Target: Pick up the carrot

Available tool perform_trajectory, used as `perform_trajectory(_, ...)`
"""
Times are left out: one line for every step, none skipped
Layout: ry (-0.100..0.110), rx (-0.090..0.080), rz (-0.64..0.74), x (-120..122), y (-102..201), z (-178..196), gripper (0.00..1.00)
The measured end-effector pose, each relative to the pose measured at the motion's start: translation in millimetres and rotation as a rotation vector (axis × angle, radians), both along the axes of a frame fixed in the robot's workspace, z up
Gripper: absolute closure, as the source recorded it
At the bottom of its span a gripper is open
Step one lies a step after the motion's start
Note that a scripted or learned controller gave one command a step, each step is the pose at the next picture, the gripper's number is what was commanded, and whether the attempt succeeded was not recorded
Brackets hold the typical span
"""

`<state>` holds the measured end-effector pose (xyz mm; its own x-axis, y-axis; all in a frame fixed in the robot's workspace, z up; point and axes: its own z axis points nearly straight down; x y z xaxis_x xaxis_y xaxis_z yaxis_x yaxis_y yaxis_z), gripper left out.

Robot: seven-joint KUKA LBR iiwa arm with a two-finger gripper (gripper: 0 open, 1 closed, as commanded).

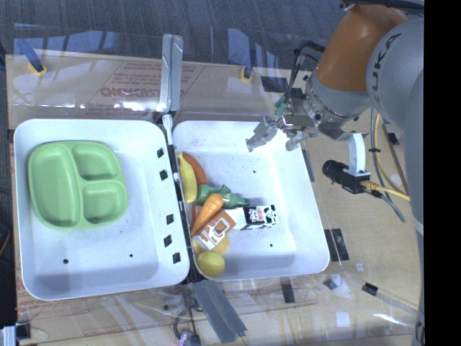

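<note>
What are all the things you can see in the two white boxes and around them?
bins: two, white, side by side on the bench
plate: one, green, three sections, in the left bin
carrot: one, orange with green top, left side of the right bin
banana: one, yellow, above the carrot by the bin's left wall
lemon: one, yellow, front left corner of the right bin
small carton: one, black and white, right of the carrot
arm: one, grey with orange band, at right
gripper: one, above the right bin's far edge, jaws apart, holding nothing
</note>
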<state>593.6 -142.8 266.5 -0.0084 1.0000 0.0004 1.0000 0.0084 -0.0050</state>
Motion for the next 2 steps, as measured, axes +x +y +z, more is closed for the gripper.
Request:
perform_trajectory(0.002, 0.000, -0.096, -16.9, 33.8, -114.3, 0.00)
perform_trajectory(-0.006, -0.006, 0.339, -21.5, 45.0, -173.0, 0.00)
